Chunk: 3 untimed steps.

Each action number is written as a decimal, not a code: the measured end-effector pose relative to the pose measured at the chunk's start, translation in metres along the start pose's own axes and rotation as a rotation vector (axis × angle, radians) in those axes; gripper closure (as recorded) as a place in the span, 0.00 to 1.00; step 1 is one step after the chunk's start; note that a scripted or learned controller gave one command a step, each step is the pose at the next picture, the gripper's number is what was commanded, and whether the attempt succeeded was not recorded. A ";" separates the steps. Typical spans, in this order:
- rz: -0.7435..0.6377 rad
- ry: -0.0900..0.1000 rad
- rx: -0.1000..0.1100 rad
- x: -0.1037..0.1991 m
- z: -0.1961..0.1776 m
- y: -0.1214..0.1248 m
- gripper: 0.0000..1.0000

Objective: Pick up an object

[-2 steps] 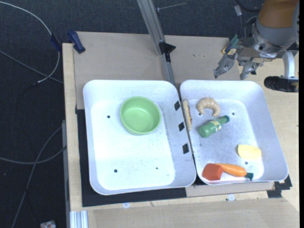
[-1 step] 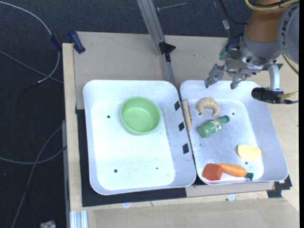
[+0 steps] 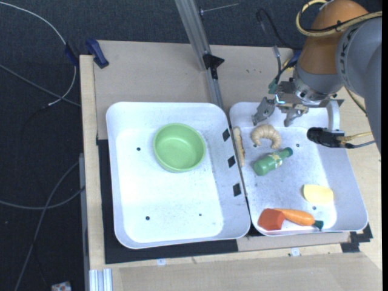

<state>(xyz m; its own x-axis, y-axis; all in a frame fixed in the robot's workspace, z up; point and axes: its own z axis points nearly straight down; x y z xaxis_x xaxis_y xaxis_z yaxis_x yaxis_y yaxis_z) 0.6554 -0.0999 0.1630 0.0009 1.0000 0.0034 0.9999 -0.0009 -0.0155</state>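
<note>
My gripper [image 3: 278, 113] hangs over the far end of the right bin [image 3: 348, 180], fingers spread and open with nothing between them. Just below it lies a tan croissant [image 3: 267, 134]. A green bottle [image 3: 271, 161] lies tilted in the middle of that bin. Nearer the front are a yellow lemon-shaped piece [image 3: 318, 194], an orange carrot [image 3: 299, 217] and a red piece [image 3: 272, 219]. A thin tan stick [image 3: 239, 147] rests along the bin's left wall.
The left bin [image 3: 130, 162] holds a green bowl [image 3: 179, 147]. A metal rail [image 3: 195, 29] slants down from the top to the gap between the bins. Black clips [image 3: 231, 160] sit along the divider.
</note>
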 end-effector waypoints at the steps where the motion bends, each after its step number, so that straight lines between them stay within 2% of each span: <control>1: -0.001 -0.004 -0.015 0.000 0.059 0.006 0.00; 2: 0.001 -0.004 -0.025 0.000 0.040 0.008 1.00; 3: -0.002 -0.003 -0.023 -0.003 -0.025 0.016 1.00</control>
<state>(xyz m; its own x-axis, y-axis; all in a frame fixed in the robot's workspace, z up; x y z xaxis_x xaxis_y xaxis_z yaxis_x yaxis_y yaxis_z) 0.6717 -0.1028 0.1875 -0.0010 1.0000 0.0008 1.0000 0.0010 0.0072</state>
